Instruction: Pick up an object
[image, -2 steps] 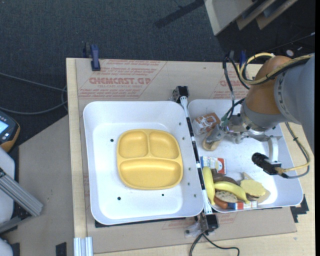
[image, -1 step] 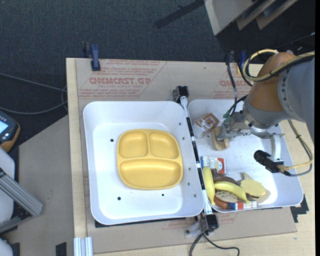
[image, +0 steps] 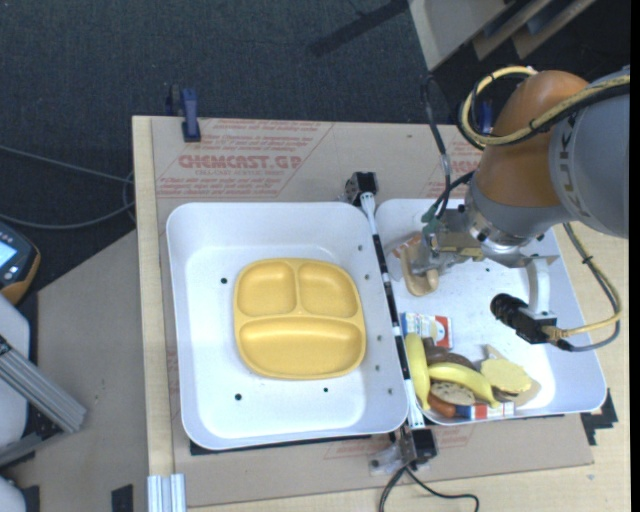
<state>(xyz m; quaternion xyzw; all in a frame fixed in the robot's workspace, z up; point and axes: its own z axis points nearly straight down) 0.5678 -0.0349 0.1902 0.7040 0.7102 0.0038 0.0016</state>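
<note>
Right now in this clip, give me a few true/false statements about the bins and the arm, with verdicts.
1. The yellow divided plate lies in the left bin. True.
2. The banana lies in the left bin. False: it lies in the right bin, near the front.
3. The gripper is over the right bin. True.
4. The arm enters from the left. False: it enters from the right.
5. The yellow divided plate has three compartments. True.
</note>
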